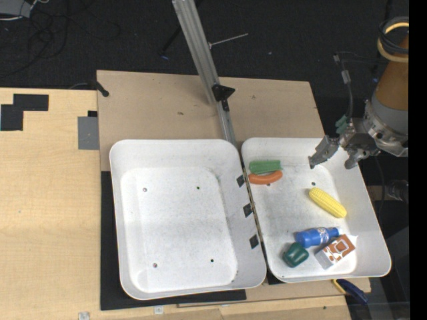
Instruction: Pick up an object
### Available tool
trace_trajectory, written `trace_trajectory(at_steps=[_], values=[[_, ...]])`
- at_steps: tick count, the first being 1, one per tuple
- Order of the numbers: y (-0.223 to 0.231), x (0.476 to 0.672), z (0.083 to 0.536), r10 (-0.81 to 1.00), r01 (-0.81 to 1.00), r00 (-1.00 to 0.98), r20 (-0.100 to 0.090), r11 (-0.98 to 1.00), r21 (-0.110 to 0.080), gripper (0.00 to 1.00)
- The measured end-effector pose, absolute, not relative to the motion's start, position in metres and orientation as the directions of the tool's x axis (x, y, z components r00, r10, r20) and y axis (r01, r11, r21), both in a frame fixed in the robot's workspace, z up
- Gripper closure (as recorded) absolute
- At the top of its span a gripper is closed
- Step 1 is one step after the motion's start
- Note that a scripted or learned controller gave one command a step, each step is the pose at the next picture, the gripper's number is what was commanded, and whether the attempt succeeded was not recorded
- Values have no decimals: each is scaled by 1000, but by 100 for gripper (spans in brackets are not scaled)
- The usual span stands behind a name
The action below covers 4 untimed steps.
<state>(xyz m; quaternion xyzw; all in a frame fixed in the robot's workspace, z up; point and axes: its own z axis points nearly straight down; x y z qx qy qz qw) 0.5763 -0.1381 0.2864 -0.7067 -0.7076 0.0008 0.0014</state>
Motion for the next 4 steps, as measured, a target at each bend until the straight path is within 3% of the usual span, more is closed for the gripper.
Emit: trace_trajectory(at_steps=[1,4], values=[[-139,576,286,1000,1000,1,1,-1,-2,0],[-121,566,126,1000,1000,2,2,-2,-10,0]])
